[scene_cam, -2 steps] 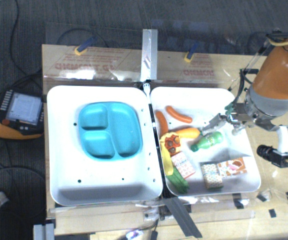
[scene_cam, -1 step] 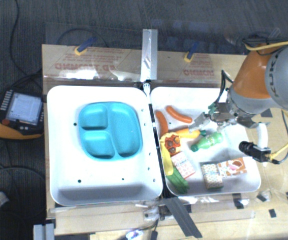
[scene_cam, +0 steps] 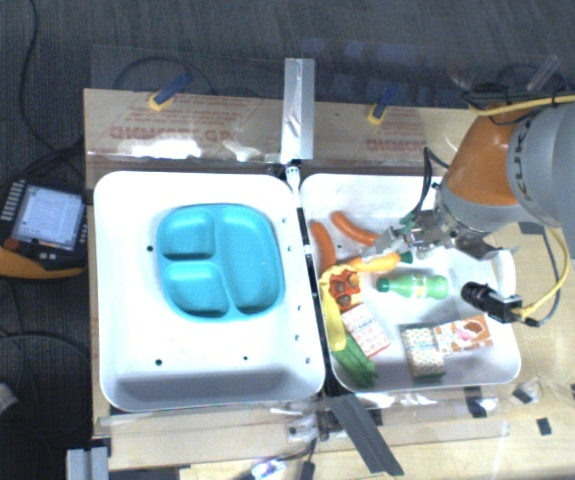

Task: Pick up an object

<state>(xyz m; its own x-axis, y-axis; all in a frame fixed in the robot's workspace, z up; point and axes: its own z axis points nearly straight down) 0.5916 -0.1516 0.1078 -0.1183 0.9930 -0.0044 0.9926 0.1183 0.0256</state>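
Reaching in from the right, the arm (scene_cam: pixel 527 163) bends down over the right bin (scene_cam: pixel 512 363), which holds all the loose pieces, so any pick has to happen there; the left bin (scene_cam: pixel 117 368) carries just a blue tray (scene_cam: pixel 222 258) sitting flat in its middle, probably as the drop spot. At the arm's end the gripper (scene_cam: pixel 412 233) hangs low over the far middle of the right bin, close above the yellow piece (scene_cam: pixel 372 264) and just far of the green bottle (scene_cam: pixel 414 286), which lies on its side. Whether its fingers are spread or closed I cannot tell from this slant, and nothing shows between them. Two orange sausages (scene_cam: pixel 352 228) lie to its left, near the wall between the bins; small boxes (scene_cam: pixel 437 343) crowd the near side, likely harder to reach
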